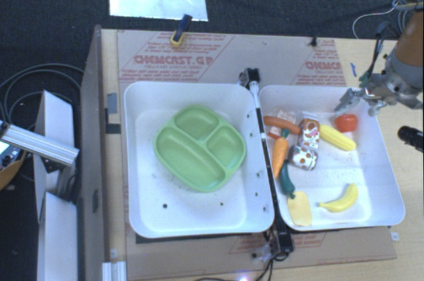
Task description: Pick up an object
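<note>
The right bin [387, 180] holds several toy foods. A red tomato [346, 122] lies near its far right side, with a yellow corn cob [338, 138] just in front of it. Further left lie a spotted carton [306, 147], an orange carrot [280, 154] and a sausage [281, 122]. A banana [341, 199] and a pale yellow piece [299, 209] lie near the front. My gripper [358, 105] hangs over the bin's far right rim, just above and behind the tomato, open with nothing between its fingers.
A green divided plate [200, 147] sits in the left bin [142, 207]. A dark green toy [286, 181] lies by the divider between the bins. Cables [377, 18] hang near the arm at the back right.
</note>
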Robot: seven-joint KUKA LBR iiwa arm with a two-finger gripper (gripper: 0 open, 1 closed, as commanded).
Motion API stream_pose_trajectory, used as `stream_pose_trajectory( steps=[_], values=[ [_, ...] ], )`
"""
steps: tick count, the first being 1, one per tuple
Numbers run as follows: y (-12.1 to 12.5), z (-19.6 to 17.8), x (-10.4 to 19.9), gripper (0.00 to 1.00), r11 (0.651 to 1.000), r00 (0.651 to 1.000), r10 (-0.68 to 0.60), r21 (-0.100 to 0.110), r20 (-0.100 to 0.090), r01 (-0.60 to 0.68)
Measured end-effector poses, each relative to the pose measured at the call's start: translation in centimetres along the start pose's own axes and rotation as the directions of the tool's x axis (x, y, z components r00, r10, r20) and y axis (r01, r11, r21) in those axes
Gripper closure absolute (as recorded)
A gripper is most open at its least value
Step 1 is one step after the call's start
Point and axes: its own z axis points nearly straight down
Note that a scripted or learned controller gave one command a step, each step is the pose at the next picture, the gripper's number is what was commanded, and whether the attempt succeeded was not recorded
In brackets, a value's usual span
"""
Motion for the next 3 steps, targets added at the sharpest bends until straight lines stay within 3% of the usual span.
stream_pose_trajectory(
  steps=[1, 2, 3],
  values=[
    [0.2, 10.4, 0.0, 0.00, 1.000, 1.000, 0.002, 0.000, 0.000, -0.002],
    [0.3, 8.9, 0.0, 1.00, 1.000, 1.000, 0.001, -0.005, 0.000, -0.001],
    [0.3, 9.0, 0.0, 0.00, 1.000, 1.000, 0.001, -0.003, 0.000, -0.001]
  ],
)
